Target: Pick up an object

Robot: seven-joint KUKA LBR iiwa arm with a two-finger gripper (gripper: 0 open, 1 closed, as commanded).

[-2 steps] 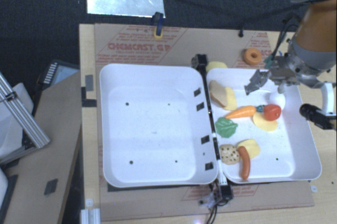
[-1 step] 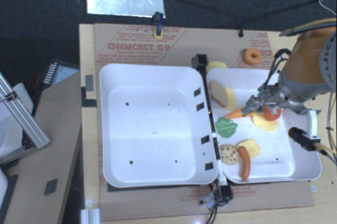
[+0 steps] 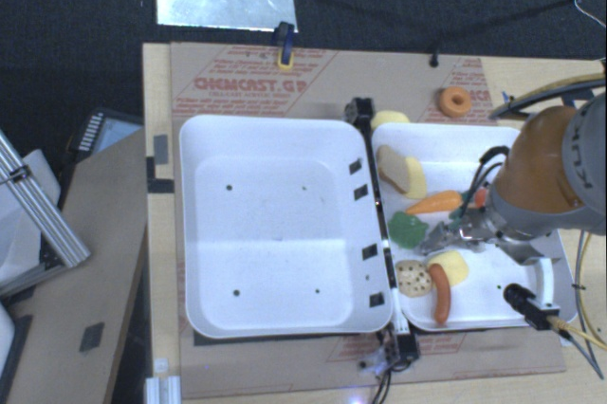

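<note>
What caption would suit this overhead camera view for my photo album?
Robot gripper reaches into the right bin among toy foods: carrot, green piece, sausage.

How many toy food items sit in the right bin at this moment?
6: pale wedge, carrot, green piece, cracker, sausage, yellow piece. The arm may hide more.

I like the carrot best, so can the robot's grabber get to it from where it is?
Probably yes. The gripper hangs low in the right bin, just beside the carrot, which lies uncovered. The green toy sits close and might get bumped.
</note>
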